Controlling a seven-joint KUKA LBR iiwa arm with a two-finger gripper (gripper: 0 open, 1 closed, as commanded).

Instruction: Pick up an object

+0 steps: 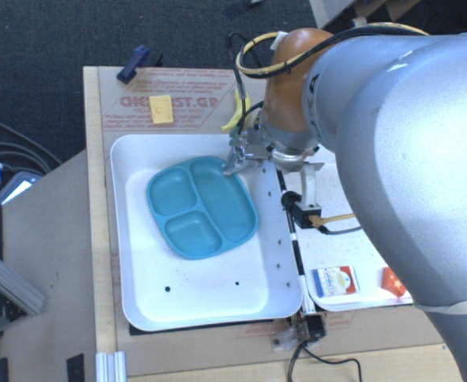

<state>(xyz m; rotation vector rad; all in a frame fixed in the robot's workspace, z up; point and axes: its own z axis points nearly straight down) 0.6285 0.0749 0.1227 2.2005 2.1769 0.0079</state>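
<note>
the end effector (235,159) is low at the far rim of the blue plate (202,207), which lies flat in the left bin (138,293) just below it; nothing is lifted yet, and i cannot tell if it is apart or together.

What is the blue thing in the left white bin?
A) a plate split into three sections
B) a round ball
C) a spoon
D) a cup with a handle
A: the blue plate lies flat in the left bin, and raised ridges divide it into three sections.
</note>
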